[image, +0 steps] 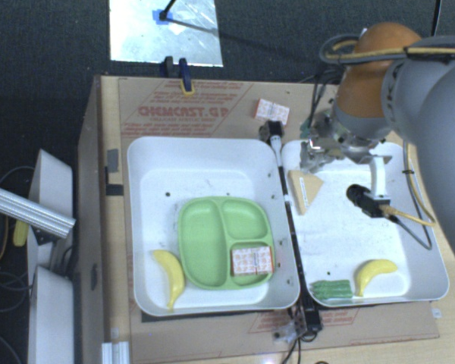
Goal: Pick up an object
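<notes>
Two shallow white bins sit side by side on the worktop (106, 226), on a sheet of brown cardboard (182, 108) printed with red lettering. The left bin (148, 165) holds a green divided plate (212, 237), and a small pink-and-white patterned packet (252, 261) lies in the plate's near right compartment. A yellow banana (170, 275) lies just beside the plate at its near left edge, curving along the rim. In the right bin (425, 271), a pale yellow wedge (306, 189) rests at the far left side, close to the dividing wall between the bins. A second banana (372, 272) lies near the front right, and a green ridged object (331, 289) sits just left of it in the near left corner, the two close together but apparently not touching. The grey arm with its orange band (375, 70) reaches in from the right, and the gripper (318, 152) hangs over the far left part of the right bin, just beyond the wedge. From this angle I cannot tell how the fingers are set, or whether anything is between them. A black cylindrical part (364, 200) on the arm's rig hangs over the middle of the right bin. Another small pink-and-white packet (271, 111) lies on the cardboard beyond the bins.
</notes>
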Available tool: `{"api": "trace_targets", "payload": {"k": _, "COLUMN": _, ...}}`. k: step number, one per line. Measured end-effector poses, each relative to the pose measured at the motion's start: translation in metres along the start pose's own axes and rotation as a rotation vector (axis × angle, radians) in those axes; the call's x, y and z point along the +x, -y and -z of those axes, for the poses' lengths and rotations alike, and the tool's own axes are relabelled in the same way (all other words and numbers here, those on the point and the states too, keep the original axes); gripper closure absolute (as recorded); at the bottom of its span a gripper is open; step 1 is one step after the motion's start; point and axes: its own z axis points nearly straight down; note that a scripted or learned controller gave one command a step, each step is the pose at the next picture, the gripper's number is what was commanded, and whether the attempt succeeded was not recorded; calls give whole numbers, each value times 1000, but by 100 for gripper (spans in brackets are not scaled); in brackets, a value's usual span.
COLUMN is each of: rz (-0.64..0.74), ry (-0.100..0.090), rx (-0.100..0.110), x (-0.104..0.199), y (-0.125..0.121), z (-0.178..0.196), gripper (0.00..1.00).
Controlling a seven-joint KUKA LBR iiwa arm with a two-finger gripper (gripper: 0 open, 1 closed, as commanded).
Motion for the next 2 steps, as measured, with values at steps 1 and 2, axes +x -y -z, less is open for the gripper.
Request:
{"api": "trace_targets", "payload": {"k": 1, "rz": -3, "ry": 2, "rx": 2, "x": -36, "y": 54, "z": 0, "gripper": 100}}
{"api": "trace_targets", "payload": {"k": 2, "rz": -1, "ry": 0, "rx": 1, "x": -32, "y": 40, "z": 0, "gripper": 100}}
